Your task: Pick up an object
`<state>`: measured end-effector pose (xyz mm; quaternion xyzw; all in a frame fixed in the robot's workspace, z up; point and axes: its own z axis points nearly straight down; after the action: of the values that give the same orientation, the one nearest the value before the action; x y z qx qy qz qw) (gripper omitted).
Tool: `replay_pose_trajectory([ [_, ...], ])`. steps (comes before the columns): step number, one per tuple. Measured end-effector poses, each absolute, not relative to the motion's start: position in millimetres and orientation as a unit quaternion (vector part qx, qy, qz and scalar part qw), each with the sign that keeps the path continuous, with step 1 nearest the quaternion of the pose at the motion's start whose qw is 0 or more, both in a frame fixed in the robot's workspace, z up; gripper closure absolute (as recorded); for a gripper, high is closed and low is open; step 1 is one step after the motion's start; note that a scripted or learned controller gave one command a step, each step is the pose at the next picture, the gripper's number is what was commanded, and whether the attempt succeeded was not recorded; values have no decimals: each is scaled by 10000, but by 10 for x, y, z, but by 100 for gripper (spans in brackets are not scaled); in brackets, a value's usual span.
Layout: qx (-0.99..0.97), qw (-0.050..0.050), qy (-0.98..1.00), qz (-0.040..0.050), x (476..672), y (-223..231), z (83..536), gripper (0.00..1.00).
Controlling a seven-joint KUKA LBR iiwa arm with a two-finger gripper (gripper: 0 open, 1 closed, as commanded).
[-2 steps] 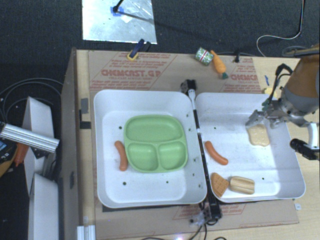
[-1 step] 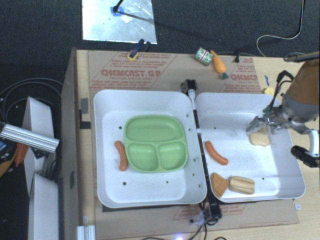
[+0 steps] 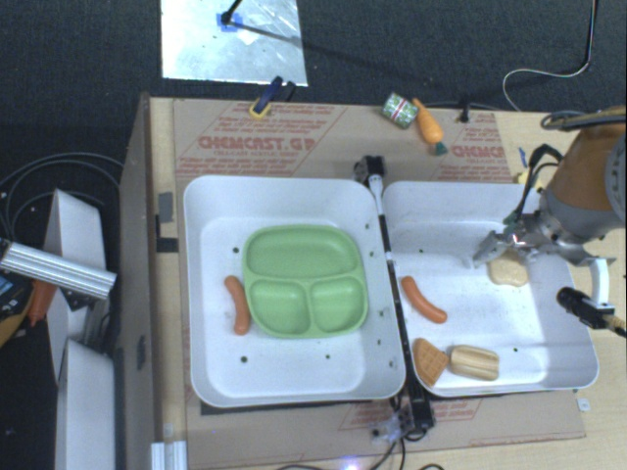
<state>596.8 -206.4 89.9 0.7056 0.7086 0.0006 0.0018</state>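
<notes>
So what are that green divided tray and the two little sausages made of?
The green tray looks like moulded plastic with a smooth, faintly glossy finish: even colour, rounded compartment edges. The sausage beside it and the sausage in the right bin seem to be plastic or rubber toy food, uniformly orange with a slight sheen; the picture cannot settle which.

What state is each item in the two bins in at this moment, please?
Green divided plate: flat in the left bin, compartments bare.
Left sausage: lying beside the plate's left edge.
Right sausage: lying in the right bin, near the divider.
Bread roll: lying near the right bin's front wall.
Waffle piece: lying flat, left of the roll.
Pale food piece: lying under the gripper.
</notes>
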Motion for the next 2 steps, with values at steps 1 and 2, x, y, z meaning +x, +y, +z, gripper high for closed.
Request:
replay_pose_trajectory([
  [1,7049,40,7093,15,5983,-2066,1016,100],
  [2,7057,19,7085,8,5960,-2066,1429,100],
])
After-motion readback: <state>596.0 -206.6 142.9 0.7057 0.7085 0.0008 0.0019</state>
